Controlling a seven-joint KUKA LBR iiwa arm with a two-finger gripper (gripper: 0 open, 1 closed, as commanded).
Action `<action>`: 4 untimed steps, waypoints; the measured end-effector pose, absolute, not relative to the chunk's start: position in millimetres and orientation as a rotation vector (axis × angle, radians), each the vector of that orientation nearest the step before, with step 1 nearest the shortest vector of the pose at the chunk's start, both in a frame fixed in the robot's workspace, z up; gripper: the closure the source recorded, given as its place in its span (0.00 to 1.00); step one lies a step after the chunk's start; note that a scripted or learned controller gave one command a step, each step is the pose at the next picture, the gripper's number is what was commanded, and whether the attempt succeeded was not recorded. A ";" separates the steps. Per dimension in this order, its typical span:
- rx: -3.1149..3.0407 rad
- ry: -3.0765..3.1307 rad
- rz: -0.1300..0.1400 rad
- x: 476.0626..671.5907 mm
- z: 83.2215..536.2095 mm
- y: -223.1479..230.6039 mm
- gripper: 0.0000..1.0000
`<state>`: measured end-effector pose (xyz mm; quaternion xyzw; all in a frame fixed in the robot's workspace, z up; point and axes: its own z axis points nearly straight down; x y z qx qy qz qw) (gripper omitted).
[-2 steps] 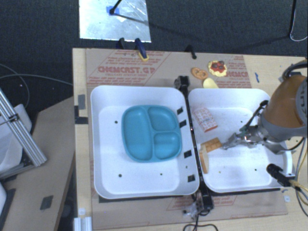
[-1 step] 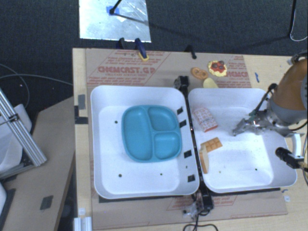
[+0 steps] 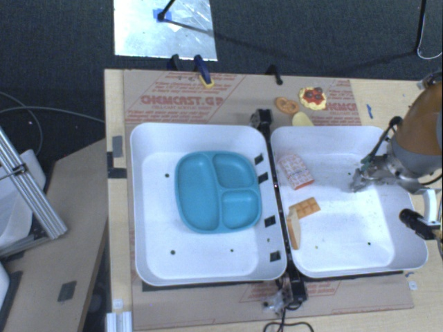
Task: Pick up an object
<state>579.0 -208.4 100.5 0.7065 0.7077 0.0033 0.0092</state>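
1. Biggest risk: the gripper (image 3: 360, 179) sits low over bare floor in the right bin (image 3: 346, 258), well apart from anything it could pick. If it closes here, it probably comes up with nothing.
2. Next risk: the candidate objects lie near the wall between the bins. A descent close to that wall could strike the rim or push a piece against it instead of straddling it.
3. Smaller risk: the pieces look flat and thin, so a grasp from above may slide over them or knock them aside.
4. I cannot tell whether the gripper is wide or narrow, as it is too small and blurred here. Nothing is visibly held in it.
5. Count, largest first: two white bins, the left bin (image 3: 156, 254) and the right one.
6. One blue divided plate (image 3: 218, 191), in the left bin.
7. Three small items on the left side of the right bin: one pink patterned packet (image 3: 295, 170), one tan waffle piece (image 3: 305, 207), and one narrow tan slice (image 3: 293, 229) just beside the waffle.
8. Three toy food pieces (image 3: 313, 97) lie on the cardboard beyond the right bin.
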 end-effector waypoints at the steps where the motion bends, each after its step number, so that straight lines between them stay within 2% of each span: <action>1: 2.207 2.220 0.012 525.1 302.1 -170.1 1.00; 2: 2.207 2.228 0.006 617.5 182.1 -139.9 1.00; 3: 2.208 2.221 0.009 618.6 83.5 -108.3 1.00; 4: 2.214 2.220 0.008 618.1 87.2 -109.4 0.00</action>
